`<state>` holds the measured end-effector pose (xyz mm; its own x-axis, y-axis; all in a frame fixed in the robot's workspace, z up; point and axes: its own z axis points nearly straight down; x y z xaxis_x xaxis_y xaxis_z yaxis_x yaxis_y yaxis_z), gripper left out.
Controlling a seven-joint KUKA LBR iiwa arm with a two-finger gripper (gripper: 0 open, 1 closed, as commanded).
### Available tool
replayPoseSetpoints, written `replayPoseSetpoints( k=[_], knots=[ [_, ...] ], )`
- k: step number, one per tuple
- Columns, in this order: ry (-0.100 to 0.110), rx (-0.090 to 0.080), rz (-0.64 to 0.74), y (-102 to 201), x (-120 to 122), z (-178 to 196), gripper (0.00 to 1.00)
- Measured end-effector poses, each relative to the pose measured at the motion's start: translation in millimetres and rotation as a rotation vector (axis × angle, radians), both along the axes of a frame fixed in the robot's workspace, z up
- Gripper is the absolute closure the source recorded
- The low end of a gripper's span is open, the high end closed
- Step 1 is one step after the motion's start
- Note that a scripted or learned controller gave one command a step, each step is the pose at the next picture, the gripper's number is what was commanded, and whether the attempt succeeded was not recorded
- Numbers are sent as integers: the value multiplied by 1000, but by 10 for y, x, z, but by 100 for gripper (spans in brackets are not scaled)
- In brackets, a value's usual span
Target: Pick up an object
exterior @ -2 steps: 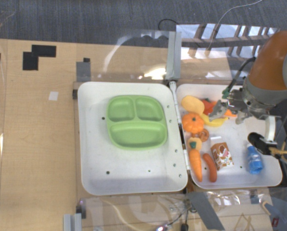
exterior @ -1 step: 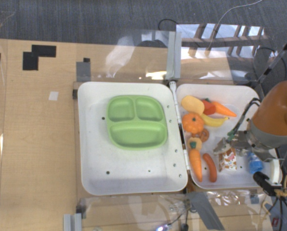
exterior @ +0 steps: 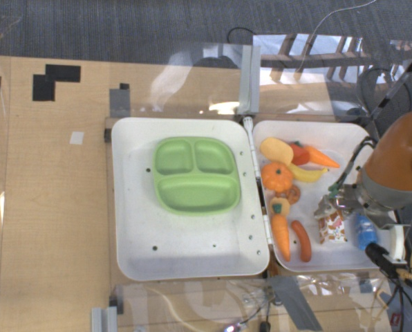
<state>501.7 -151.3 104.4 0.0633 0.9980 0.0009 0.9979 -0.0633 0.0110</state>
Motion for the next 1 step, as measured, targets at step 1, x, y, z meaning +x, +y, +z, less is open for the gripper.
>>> replayPoseSetpoints(
  k=[1],
  knots=[
    [5,-1,99,455,324,820,100]
  ],
)
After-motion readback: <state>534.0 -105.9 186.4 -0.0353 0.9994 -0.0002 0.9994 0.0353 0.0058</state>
